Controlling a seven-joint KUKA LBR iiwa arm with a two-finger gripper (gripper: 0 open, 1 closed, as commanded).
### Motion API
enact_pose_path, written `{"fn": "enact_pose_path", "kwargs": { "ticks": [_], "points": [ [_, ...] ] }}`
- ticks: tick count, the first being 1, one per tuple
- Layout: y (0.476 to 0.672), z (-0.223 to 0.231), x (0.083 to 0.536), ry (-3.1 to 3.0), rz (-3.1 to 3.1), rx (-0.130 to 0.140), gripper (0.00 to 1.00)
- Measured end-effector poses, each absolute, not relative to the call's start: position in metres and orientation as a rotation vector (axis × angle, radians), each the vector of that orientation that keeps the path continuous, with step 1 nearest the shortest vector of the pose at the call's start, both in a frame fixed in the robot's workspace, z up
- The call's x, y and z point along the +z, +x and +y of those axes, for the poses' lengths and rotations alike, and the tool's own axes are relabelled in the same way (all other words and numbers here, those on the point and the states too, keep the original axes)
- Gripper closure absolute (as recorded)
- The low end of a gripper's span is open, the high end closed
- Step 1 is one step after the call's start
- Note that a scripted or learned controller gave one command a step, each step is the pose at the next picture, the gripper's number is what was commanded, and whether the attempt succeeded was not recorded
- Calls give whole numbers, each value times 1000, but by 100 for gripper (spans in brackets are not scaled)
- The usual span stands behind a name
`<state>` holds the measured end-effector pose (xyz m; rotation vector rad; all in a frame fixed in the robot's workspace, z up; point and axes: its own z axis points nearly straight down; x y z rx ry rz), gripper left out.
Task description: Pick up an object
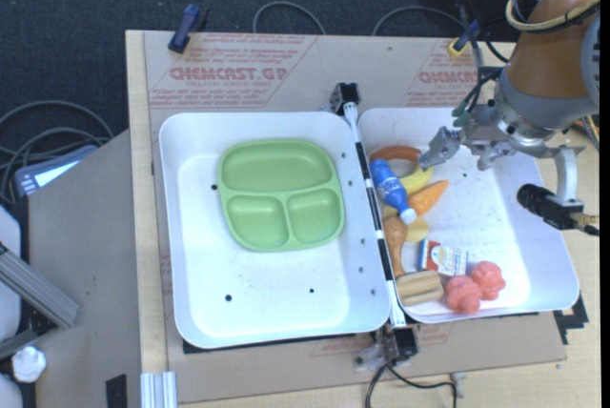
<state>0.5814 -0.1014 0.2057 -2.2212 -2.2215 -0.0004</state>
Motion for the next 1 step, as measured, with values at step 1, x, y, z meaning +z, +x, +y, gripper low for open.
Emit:
{"fn": "enact_pose_path", "kwargs": {
  "ticks": [1],
  "points": [
    [587,-130,84,-2222,-2220,1,0]
  ]
}}
